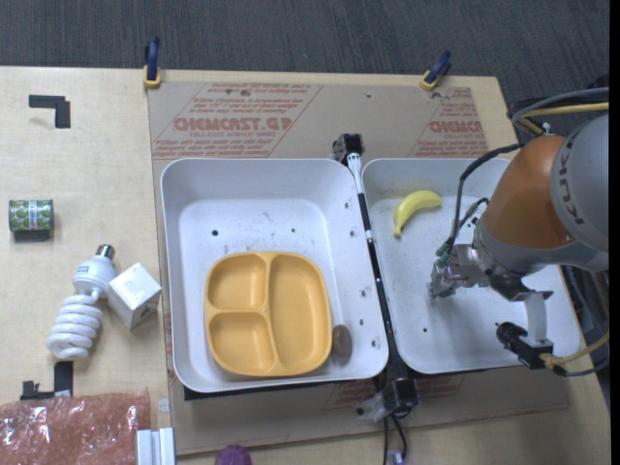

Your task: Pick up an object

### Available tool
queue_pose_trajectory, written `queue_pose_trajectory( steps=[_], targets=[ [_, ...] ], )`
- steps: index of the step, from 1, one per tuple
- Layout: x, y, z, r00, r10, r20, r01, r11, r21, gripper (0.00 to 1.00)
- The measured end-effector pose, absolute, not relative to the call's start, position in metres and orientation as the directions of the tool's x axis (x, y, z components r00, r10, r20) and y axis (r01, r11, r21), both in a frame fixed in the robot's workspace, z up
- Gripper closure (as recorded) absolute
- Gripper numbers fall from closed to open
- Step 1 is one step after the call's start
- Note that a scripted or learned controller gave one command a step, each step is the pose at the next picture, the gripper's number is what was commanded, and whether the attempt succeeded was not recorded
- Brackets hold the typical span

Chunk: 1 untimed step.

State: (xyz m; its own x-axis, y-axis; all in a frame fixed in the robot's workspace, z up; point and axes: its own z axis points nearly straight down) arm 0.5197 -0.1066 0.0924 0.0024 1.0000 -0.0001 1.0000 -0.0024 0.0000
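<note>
Yellow and curved, the banana [416, 207] lies loose on the floor of the right bin [426, 342], close to that bin's far-left corner and just beside the divider that separates it from the left bin [179, 289]. Nothing is touching it — so by the look of things the pick has not been made yet. The claw [446, 281] sits low over the right bin's floor, nearer the camera than the banana and clearly apart from it; whether it is spread or closed cannot be told from this angle, and nothing can be seen held in it. The grey arm [538, 206] with its orange band hangs over the right bin's outer half. Judged from this, the whole grasp and lift remain to be done. In the left bin rests a yellow divided plate [268, 313], with a small brown object [341, 342] touching its edge on the side toward the right bin. Farther from the right bin, on the tabletop [82, 192], lie a spiral light bulb [79, 313], a white cube [135, 294] and a small green can [30, 217].
</note>
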Motion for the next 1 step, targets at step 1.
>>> queue_pose_trajectory(
  steps=[1],
  targets=[
    [0.6191,-0.1536,0.0929,-0.003,1.0,-0.001,1.0,0.003,0.001,0.0]
  ],
)
